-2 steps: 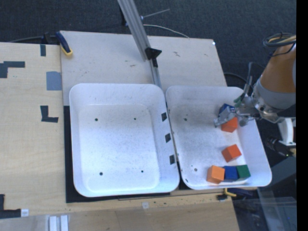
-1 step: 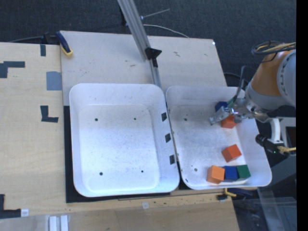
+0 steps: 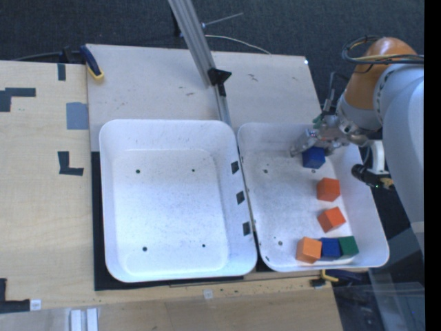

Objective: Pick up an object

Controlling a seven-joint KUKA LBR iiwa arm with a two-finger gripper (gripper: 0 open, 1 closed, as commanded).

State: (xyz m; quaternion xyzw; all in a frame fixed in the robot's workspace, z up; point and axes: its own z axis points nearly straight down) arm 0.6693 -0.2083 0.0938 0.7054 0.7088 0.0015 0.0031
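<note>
Blue is the colour to watch: a blue cube (image 3: 313,158) sits in the upper part of the right bin (image 3: 275,205), and the pincer (image 3: 313,143) is seen directly over it, its metal tip touching or all but touching the cube's upper edge. Whether the cube is gripped or merely covered cannot be told from this slanted view, and the state of the pincer cannot be read either; the tip is a small blur of grey metal against white plastic.

The relation that matters is settled quickly. The cube lies just below the pincer in the view, slightly toward the near edge of the bench (image 3: 172,81), so hardly any sideways travel is called for; the coming move is judged to be a matter of closing and lifting, not of reaching. No long axis is offered by a cube, so approach angle counts for little.

Other candidates are spread further down the same bin: an orange cube (image 3: 328,189), a second orange cube (image 3: 331,218) below it, and a tight row along the near rim made up of a third orange block (image 3: 309,249), a dark blue block (image 3: 331,247) and a green block (image 3: 348,245). All are well apart from the pincer. The left bin (image 3: 169,198) is passed over.
</note>
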